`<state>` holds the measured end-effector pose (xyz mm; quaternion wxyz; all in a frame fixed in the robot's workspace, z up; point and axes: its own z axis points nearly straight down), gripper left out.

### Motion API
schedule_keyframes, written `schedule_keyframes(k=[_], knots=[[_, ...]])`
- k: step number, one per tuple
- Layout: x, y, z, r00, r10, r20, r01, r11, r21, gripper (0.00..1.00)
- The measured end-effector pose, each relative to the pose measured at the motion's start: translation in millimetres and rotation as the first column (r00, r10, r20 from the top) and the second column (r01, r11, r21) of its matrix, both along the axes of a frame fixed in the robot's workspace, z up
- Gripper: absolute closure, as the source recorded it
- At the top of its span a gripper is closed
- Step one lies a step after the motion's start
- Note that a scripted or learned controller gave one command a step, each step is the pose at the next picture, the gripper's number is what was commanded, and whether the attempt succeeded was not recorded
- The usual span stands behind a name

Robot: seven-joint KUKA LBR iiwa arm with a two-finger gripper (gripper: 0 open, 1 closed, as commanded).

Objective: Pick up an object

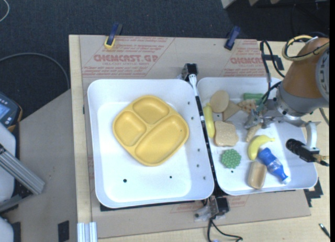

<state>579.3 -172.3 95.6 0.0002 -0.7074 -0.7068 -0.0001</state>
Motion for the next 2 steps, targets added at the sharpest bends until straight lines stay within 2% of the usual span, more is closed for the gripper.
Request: schedule_keyframes(k=[2], knots=[[-8,-1,102,1.0,0.002,0.006,-0.002,1.0,-0.003,1.0]])
